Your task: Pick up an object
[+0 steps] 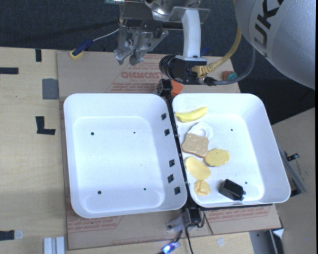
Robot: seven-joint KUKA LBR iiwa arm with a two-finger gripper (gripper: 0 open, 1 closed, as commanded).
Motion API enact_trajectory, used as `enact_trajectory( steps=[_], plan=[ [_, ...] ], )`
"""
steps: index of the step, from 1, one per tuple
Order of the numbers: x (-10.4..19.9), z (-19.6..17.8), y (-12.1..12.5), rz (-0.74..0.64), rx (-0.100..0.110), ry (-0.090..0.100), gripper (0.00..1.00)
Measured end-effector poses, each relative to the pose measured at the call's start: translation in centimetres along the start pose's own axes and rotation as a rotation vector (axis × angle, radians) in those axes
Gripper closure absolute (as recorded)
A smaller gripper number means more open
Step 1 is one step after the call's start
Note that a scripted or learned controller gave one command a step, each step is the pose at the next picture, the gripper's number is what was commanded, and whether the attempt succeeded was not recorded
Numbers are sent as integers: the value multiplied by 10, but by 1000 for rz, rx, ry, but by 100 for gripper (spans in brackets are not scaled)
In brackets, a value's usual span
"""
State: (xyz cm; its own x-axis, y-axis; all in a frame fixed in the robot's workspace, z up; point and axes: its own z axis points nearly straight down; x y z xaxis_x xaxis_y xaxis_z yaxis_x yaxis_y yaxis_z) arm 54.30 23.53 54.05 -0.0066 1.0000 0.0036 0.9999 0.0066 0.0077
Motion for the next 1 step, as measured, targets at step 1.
enact_trajectory(
  steps=[1],
  plan=[
    [0,5,-62,-1,10,-4,100]
  ],
)
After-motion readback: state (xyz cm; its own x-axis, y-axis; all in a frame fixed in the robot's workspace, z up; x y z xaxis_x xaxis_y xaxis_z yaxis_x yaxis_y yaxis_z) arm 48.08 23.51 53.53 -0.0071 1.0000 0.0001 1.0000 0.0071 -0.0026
